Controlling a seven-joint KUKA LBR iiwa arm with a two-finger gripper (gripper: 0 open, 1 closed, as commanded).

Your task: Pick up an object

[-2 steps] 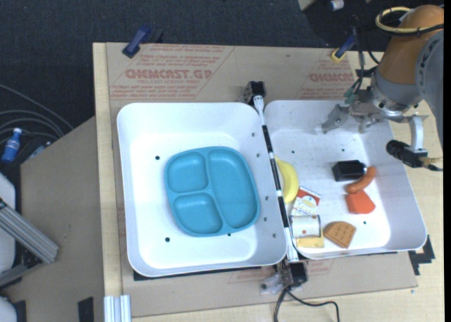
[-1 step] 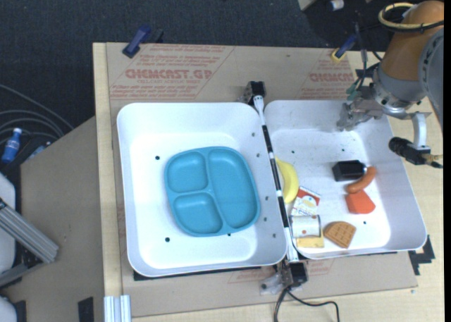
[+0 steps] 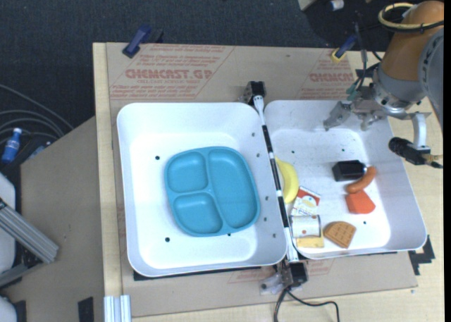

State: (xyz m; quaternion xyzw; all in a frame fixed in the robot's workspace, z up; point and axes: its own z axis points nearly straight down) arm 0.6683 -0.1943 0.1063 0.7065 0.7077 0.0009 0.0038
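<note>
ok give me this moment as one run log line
hand: open, above right bin's far end, holding nothing | right bin: banana, black block, cracker | left bin: blue tray

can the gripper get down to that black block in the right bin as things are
Probably yes. The gripper is above the right bin's far end, and the black block lies nearer, top uncovered. Only the orange sausage touches its side.
</note>
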